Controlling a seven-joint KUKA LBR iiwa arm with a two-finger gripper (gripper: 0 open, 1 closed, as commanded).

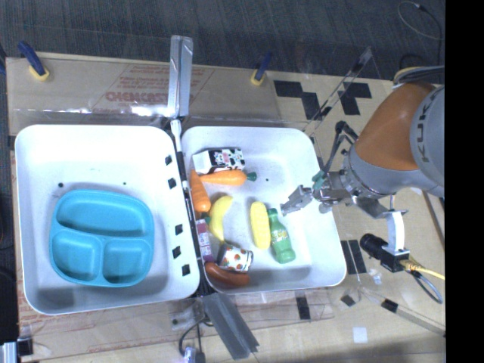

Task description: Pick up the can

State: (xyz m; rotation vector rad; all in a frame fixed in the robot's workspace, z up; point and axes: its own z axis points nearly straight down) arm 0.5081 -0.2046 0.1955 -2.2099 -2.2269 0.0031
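Bench front: strips of tape and a grey bracket (227, 325) lie at the near edge.
Can: small, red and white patterned (235, 259), lying tilted at the near wall of the right bin (324, 274), resting against a reddish-brown sausage-like item (225, 276).
Neighbours: green bottle (280, 237) just right of the can; two yellow banana-like pieces (259, 224) and (219, 216) beyond it.
Gripper: (296, 201) over the bin's right half, up and right of the can, apart from it; whether the fingers are apart or together cannot be told.
Left bin: holds a blue divided tray (102, 237).
Far items: carrot (223, 178); milk carton (218, 159).
Surface: wooden bench with printed plastic film (136, 89) and blue clamps (33, 59).
Room: dark carpet (227, 13).
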